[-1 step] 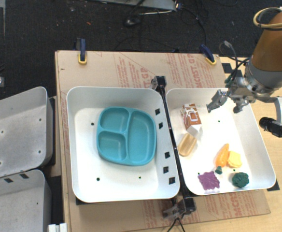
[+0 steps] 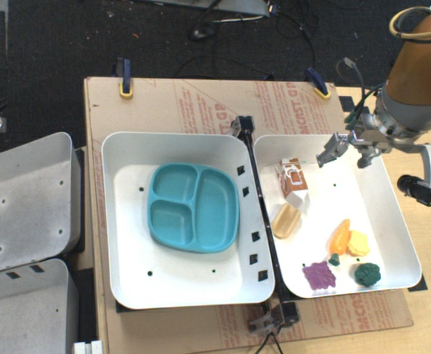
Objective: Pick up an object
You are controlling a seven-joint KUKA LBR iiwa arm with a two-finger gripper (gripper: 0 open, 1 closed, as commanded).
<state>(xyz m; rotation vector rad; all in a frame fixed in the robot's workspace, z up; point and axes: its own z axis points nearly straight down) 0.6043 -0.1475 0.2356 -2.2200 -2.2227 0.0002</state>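
My gripper (image 2: 346,153) hangs over the far part of the right bin (image 2: 392,205), its two fingers spread apart with nothing between them. Below and left of it lies a brown and white carton (image 2: 292,177). A tan bread-like piece (image 2: 286,220) rests near the bin's left wall. Toward the near right corner sit an orange and yellow toy (image 2: 347,240), a purple grape cluster (image 2: 319,275) and a dark green broccoli-like piece (image 2: 367,273).
The left bin (image 2: 127,271) holds a teal divided plate (image 2: 194,206). A black divider bar (image 2: 260,212) runs between the bins. White lids (image 2: 23,198) lie off to the left of the bench.
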